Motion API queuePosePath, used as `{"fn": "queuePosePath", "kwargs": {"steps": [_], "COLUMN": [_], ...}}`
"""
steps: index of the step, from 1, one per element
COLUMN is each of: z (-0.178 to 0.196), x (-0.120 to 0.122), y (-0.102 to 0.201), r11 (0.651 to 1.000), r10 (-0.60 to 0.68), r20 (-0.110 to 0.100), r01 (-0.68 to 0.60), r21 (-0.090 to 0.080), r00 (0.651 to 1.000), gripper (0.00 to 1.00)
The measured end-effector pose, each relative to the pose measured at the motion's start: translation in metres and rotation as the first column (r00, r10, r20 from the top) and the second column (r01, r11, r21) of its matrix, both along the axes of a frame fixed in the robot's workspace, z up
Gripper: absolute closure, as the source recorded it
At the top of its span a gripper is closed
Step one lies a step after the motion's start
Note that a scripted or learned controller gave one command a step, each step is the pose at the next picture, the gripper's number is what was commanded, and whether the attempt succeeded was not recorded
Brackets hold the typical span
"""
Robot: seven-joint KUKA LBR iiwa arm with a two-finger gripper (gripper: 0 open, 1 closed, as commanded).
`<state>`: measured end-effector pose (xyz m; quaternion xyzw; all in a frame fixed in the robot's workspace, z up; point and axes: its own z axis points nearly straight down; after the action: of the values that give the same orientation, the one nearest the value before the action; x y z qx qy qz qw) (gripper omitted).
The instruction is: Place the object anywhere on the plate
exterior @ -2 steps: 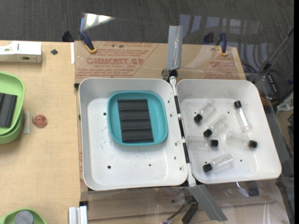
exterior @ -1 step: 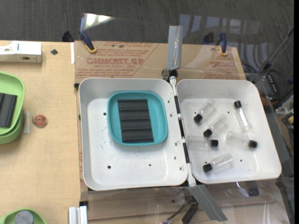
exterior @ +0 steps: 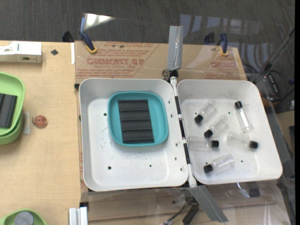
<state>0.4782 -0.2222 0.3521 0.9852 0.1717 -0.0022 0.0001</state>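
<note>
picking cleanly means choosing one clear vial (exterior: 219,163) with a black cap in the bin (exterior: 269,125) right of the teal plate (exterior: 138,118), ideally one lying apart from its neighbours, then setting it on the plate's dark ribbed centre. jaws: cannot tell.

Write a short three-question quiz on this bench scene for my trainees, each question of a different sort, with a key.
1. True or false: the teal plate lies in the right bin.
2. Which bin holds the clear vials with black caps, such as the vial nearest the front? A) left bin B) right bin
3. Fill in: the dark ridged insert sits on the ____.

Key: 1 false, it lies in the left bin; 2 B; 3 plate.
</note>
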Motion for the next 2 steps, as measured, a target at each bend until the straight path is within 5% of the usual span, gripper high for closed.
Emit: {"fn": "queuePosePath", "kwargs": {"steps": [1,2], "z": [-0.046,0.011], "x": [0.0,0.0], "y": [0.0,0.0], "r11": [0.998,0.99], "r10": [-0.058,-0.141], "r20": [-0.001,-0.001], "r01": [0.058,0.141], "r21": [0.001,-0.001], "r00": [0.998,0.99], "gripper": [0.0,0.0]}}
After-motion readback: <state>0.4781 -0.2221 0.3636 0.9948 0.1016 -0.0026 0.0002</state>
